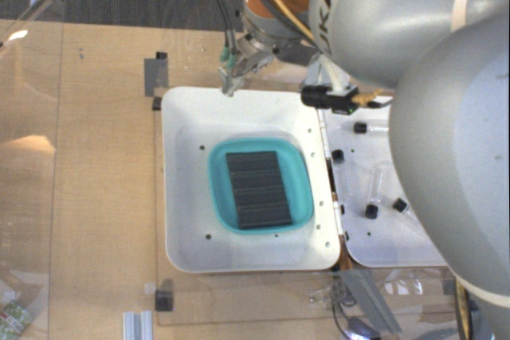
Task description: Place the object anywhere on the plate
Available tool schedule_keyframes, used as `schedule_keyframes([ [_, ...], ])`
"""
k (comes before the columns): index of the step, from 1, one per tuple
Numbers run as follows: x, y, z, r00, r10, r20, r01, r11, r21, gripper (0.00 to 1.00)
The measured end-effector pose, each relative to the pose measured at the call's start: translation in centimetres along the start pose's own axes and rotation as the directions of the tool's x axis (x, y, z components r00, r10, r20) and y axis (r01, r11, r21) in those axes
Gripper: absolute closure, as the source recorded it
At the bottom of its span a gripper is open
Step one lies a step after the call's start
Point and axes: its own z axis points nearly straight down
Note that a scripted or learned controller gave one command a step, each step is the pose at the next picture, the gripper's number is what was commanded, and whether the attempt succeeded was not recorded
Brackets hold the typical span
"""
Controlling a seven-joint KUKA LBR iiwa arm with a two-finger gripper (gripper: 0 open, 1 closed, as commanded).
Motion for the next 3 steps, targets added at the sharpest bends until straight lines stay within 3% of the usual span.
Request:
schedule_keyframes([
  [1, 3.1, 2.1, 13.4, 1.000, -0.026, -0.002, 0.026, 1.000, 0.004, 1.00],
  [2, 3.0, 2.2, 13.3, 1.000, -0.026, -0.002, 0.026, 1.000, 0.003, 0.00],
  [3, 1.3, 1.5, 5.5, 0.979, -0.204, 0.001, 0.204, 0.979, -0.002, 0.00],
])
